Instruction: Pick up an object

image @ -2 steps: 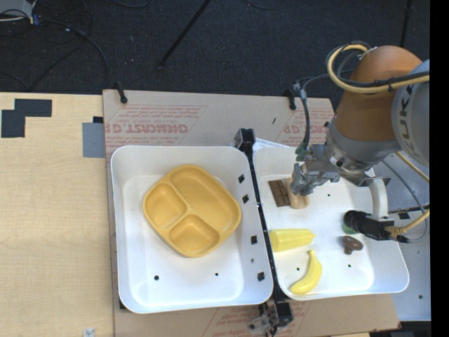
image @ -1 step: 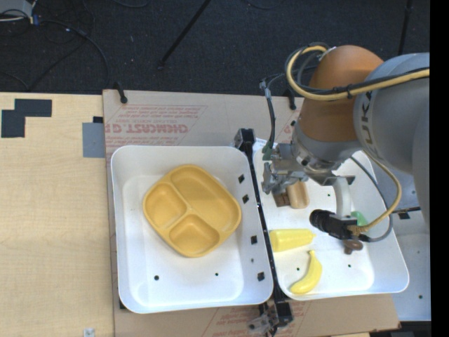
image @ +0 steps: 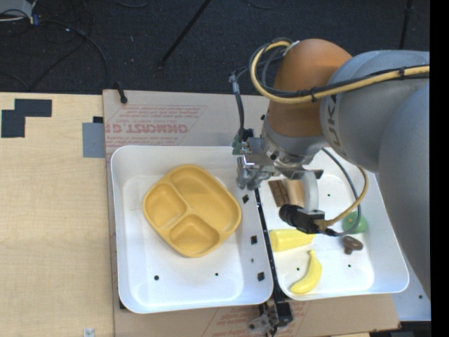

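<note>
Divided tray (image: 191, 209) in left bin (image: 133, 272)

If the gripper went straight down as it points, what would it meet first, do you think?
Probably the left rim of the right bin, just below the gripper; the brown object lies beside that line, depth unclear.

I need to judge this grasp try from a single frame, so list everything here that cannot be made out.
Camera view:
- right bin: far half hidden beneath the arm.
- brown block: partly covered by the arm, outline unclear.
- green thing: mostly hidden by the arm, unidentifiable.
- small brown thing: too small to identify.
- yellow piece: upper edge covered by the arm.
</note>
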`<state>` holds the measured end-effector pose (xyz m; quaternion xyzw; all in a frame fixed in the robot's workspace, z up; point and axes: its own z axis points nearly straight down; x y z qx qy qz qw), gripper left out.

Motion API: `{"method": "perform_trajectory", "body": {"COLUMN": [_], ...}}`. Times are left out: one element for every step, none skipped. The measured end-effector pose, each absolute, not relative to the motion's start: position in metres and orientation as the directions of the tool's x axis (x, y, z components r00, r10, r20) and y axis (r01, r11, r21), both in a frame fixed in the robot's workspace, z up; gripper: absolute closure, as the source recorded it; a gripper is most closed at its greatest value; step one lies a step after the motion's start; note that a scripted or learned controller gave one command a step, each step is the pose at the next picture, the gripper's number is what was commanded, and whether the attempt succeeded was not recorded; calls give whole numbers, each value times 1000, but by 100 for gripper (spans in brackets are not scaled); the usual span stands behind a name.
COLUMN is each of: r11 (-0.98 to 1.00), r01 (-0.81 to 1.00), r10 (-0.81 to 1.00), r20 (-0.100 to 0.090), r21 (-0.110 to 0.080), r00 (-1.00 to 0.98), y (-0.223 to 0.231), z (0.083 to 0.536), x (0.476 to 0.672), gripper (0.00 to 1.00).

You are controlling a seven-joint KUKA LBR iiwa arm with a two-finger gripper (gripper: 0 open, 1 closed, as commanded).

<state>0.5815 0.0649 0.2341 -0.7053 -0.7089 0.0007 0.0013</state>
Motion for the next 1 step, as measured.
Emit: {"method": "perform_trajectory", "body": {"r11": [3], "r01": [1000], "r10": [1000], "r20": [0], "r21": [-4], "r00": [-3], "y": [109], "z": [238], "x": [578], "gripper": [100]}}
